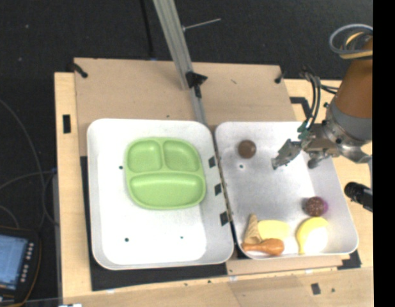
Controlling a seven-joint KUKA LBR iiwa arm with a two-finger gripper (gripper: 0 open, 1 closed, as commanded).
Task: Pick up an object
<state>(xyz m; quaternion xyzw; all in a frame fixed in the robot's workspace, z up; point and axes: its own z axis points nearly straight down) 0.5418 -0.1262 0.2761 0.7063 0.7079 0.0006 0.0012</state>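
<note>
**Overhead: gripper spread above the right bin, objects lying loose below**

Currently the pickable objects are all sitting in the right bin [274, 139]. A small brown ball [247, 148] is resting near the bin's far left corner, alone on bare white floor. A dark purple ball [315, 205] is lying toward the right wall, and just in front of it a yellow-and-white rounded piece [312, 235] is sitting near the front right corner. Along the front wall a pale yellow flat piece [273, 229] is lying beside a tan cone-shaped item [252, 228], with an orange carrot-like piece [268, 246] lying across their front edges.

Reaching in from the right, the arm [355, 101] is showing its orange band above the grey wrist, which is angling down and leftward over the bin's far right part. The gripper [300, 157] is hanging with its fingers [282, 157] spread apart, one pointing left and one nearer the right wall. Nothing is showing between them. The brown ball is lying to the left of the gripper, apart from it, and the purple ball is lying nearer the front.

In the left bin [108, 235] a green divided plate [165, 174] is lying flat, its three compartments facing up. A metal pole [175, 40] is slanting from the view's top down to the seam between the bins.
</note>
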